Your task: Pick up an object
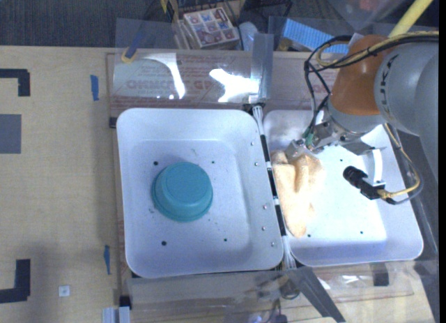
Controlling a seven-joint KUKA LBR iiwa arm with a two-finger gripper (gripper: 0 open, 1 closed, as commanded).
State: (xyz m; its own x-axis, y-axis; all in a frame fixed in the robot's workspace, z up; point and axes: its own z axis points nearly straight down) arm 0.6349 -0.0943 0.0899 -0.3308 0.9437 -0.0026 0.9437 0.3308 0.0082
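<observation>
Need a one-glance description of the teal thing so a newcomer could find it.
Start at the two white bins side by side and take the left bin, the one away from the arm. Near its middle sits a teal bowl, round, apparently upside down. It stands alone there; the pale yellow cloth-like item lies in the right bin.

A robotics lab: 2 white bins [139,133] on a taped wooden bench [56,196], cluttered crates [205,11] behind.
</observation>
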